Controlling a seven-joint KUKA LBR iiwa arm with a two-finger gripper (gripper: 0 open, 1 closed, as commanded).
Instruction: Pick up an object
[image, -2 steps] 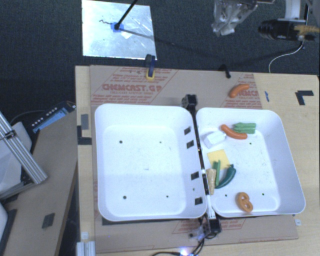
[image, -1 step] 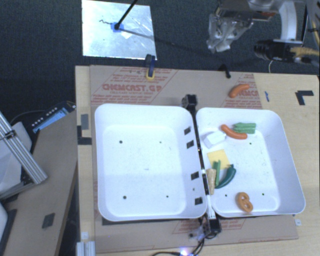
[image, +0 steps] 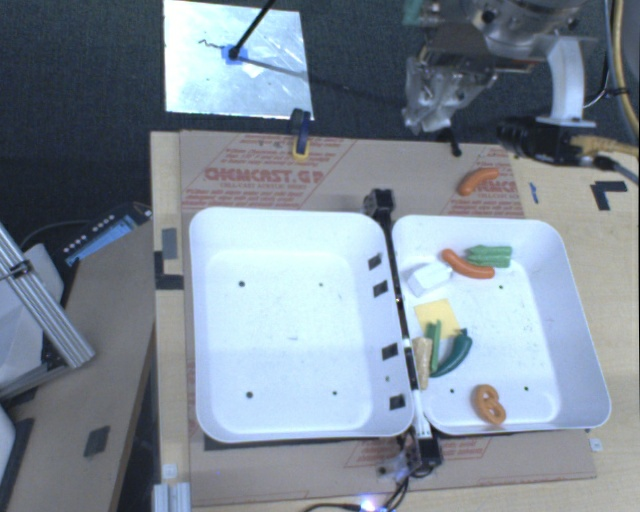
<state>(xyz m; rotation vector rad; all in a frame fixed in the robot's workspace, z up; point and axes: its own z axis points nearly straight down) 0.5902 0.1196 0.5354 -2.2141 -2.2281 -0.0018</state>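
- My bench (image: 250, 170), a brown board with red lettering, fills the middle of the view and carries both bins side by side.
- The left bin (image: 290, 325) is the bigger white shape as seen from here; its floor shows a few dark dots.
- The right bin (image: 560, 330) touches it along a black hinge strip (image: 400, 320) and holds all of the small pieces I could pick.
- My arm (image: 520, 25) comes in at the top right, well above and behind the right bin, its grey wrist pointing downward past the far edge of the bench.
- My gripper (image: 432, 112) hangs over the dark floor just beyond the board, apart from every object; I cannot tell how it is set, since its tip is blurred.
- A shiny sheet (image: 237, 60) lies on the floor at the top left.
- In the right bin, toward the far side, an orange sausage (image: 467, 264) touches a green ridged piece (image: 491, 255), with a white piece (image: 428, 276) beside them.
- Nearer the middle sit a yellow block (image: 437, 315), a dark green pepper (image: 455, 352) and a pale cone (image: 423, 360) by the hinge.
- A brown pretzel (image: 489, 403) lies near the front wall.
- Another orange sausage (image: 478, 181) rests on the board outside the bins, near my gripper.
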